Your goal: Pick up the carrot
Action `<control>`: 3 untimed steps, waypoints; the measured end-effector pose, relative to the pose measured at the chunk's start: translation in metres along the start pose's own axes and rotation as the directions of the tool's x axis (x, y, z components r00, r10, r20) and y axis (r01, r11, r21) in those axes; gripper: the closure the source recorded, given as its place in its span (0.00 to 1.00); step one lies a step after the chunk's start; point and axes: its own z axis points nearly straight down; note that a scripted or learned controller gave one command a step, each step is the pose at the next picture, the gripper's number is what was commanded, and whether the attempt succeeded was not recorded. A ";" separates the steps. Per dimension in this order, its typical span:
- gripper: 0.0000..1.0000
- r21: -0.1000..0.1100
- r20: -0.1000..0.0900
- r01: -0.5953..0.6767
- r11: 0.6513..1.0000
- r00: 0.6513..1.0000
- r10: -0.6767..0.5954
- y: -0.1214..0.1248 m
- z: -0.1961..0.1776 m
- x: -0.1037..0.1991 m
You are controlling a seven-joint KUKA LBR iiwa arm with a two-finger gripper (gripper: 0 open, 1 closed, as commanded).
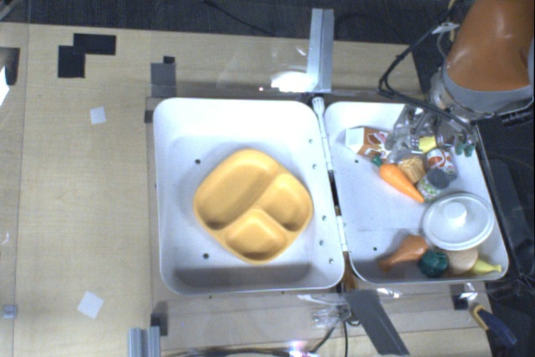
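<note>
Down at the near edge of the right bin (pixel 368 263) sits a cluster: a brownish pear-shaped piece (pixel 404 252), a dark teal lump (pixel 434 263) and a yellow banana-like piece (pixel 473 266), all tucked against a white lidded pot (pixel 456 221). Across in the left bin (pixel 175 180) a yellow three-compartment plate (pixel 252 203) lies flat, roughly in the middle. Back on the right, the carrot (pixel 401 181) lies on the bin floor, slanted, its thick end toward the far side, just beside a small packet (pixel 366 141) and touching a jumble of little items. The gripper (pixel 415 132) is low over that jumble at the bin's far right, near the carrot's thick end; whether it is apart or together, I cannot tell, and nothing is visibly clamped in it
</note>
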 end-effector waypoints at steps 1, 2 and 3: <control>0.00 0.000 -0.008 0.000 1.000 1.000 0.000 0.000 0.004 0.002; 0.00 0.000 -0.002 -0.101 0.995 0.995 0.101 -0.007 0.124 0.016; 0.00 0.000 -0.003 -0.071 0.998 0.997 0.071 0.008 0.123 0.073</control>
